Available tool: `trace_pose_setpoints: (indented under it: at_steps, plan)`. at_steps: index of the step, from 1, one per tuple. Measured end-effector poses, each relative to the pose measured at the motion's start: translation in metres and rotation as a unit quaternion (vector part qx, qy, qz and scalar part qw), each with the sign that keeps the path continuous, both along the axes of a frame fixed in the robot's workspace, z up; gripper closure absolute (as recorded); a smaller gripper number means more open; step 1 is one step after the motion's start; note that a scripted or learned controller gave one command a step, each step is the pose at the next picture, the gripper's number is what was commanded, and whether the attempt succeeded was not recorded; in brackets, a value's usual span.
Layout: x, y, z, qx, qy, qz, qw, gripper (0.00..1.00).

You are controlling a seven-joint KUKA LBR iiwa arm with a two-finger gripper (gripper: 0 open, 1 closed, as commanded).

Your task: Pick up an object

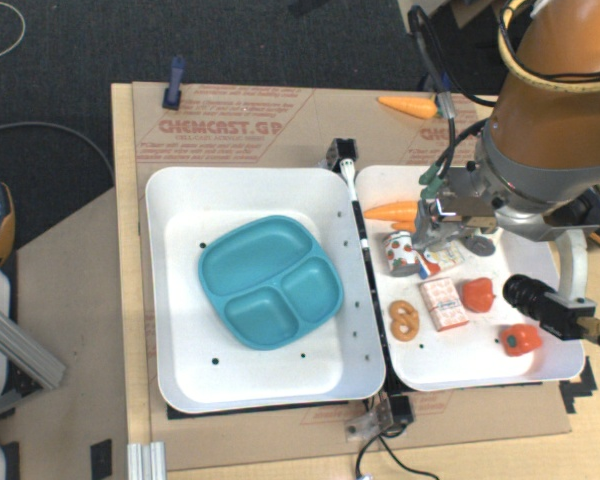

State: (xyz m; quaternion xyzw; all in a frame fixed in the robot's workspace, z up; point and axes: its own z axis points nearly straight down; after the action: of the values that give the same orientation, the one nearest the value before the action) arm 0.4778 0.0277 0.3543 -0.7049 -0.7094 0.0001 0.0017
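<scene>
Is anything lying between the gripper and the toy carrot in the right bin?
Nothing visible does. The gripper hangs just right of the carrot, with bare bin floor between them. The mug sits below that gap, near the fingers.

Right bin (pixel 480 373) contents: orange carrot (pixel 391 210) lying flat at far-left, small patterned cup (pixel 402 254) just nearer, pretzel (pixel 404 320) near-left, pink carton (pixel 444 302) beside it, red block (pixel 477 294) right of carton, red tomato-like piece (pixel 521 339) near-right.
</scene>
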Motion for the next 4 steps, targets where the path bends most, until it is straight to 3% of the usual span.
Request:
trace_pose_setpoints:
  at_steps: [1,2,3,4]
  plan:
    - [0.001,0.056,-0.023,-0.0005,0.001,0.000,1.0000,1.00]
    - [-0.001,-0.030,-0.178,-0.0023,0.007,-0.009,0.9999,1.00]
    - [0.098,-0.007,-0.138,-0.0013,-0.007,-0.002,1.0000,1.00]
    - [0.023,0.032,-0.151,0.0002,0.003,-0.001,1.0000,1.00]
